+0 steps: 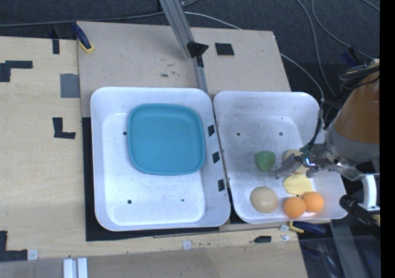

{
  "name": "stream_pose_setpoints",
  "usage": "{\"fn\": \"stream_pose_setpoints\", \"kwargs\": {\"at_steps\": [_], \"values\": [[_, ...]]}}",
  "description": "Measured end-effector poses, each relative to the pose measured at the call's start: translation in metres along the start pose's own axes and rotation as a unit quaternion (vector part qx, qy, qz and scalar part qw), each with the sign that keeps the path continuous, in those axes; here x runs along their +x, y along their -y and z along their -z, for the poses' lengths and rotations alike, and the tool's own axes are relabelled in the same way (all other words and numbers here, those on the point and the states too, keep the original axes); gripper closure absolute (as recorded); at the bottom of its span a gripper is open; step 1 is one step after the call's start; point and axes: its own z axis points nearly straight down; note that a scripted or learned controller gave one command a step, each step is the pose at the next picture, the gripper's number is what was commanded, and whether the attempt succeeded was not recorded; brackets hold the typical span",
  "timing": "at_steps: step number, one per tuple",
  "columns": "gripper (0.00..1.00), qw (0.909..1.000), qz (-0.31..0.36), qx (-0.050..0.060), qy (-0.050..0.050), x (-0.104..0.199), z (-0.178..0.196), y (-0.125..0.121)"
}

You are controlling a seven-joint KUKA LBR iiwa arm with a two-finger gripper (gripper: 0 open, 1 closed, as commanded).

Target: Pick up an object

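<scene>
Arm body cut off at the right edge, its orange band partly visible; the gripper [295, 167] tips are small and blurred among the objects, so I cannot tell its state or whether it touches anything. Bench [37, 147] pale wood with black tape marks, cables on dark floor behind; left bin [105, 209] holds a blue plate [165, 139]. Right bin [247, 107]: green ball [265, 160], beige ball [264, 199], yellow piece [298, 183], two orange balls [303, 204], gripper low just beside the green ball and yellow piece.

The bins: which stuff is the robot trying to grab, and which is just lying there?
For the job: gripper, green ball, beige ball, two orange balls, yellow piece, all in the right bin.
Just lying about: blue plate in the left bin.
</scene>
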Motion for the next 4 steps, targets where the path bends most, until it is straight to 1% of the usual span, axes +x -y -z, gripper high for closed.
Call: {"fn": "stream_pose_setpoints", "kwargs": {"at_steps": [1, 2, 3, 4], "values": [[0.00, 1.0000, 0.000, -0.001, 0.000, 0.002, -0.057, -0.007], [1.00, 1.0000, 0.000, -0.002, 0.000, 0.002, -0.046, -0.008], [1.00, 1.0000, 0.000, -0.004, 0.001, 0.004, 0.016, -0.010], [1.00, 1.0000, 0.000, -0.004, 0.001, 0.004, 0.063, -0.011]]}}
